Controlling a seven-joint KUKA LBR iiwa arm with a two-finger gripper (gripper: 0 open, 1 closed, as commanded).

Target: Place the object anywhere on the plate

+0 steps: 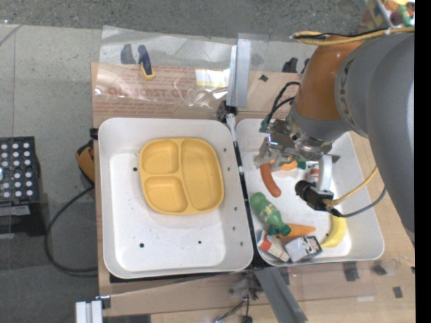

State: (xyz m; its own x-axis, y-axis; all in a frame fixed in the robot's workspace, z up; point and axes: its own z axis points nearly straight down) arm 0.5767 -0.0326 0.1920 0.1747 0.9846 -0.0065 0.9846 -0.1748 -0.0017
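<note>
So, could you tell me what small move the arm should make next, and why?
Probably a short drop straight down onto the hot dog. The gripper hangs just above its upper end in the right bin, and nothing is visibly between its fingers yet. The yellow plate in the left bin has nothing on it.

Faint red print on the plastic sheet (pixel 161 89) is unreadable.
</note>
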